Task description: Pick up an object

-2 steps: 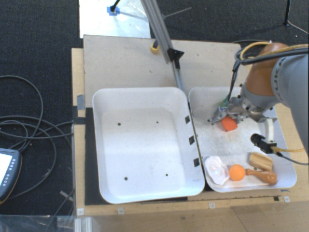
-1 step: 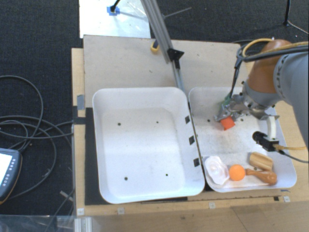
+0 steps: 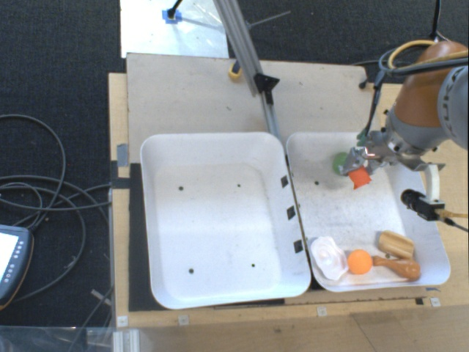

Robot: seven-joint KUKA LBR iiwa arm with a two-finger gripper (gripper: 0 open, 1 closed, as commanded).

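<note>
My gripper (image 3: 361, 161) hangs over the far part of the right bin (image 3: 344, 215), below the grey wrist with its orange band. A small green round piece (image 3: 341, 163) sits right against its left side. A red-orange piece (image 3: 359, 178) shows just under its tip. I cannot tell whether these two are one toy, or whether either is lifted or resting on the bin floor. Along the bin's near edge lie a white crumpled object (image 3: 327, 257), an orange ball (image 3: 359, 262), a light wooden block (image 3: 396, 243) and a brown wooden piece (image 3: 400, 269).
The left bin (image 3: 212, 218) stands beside the right one, with a shared ridge between them. A grey slanted pole (image 3: 245, 46) ends at the far edge between the bins. Cables and a tablet (image 3: 9, 259) lie on the floor to the left.
</note>
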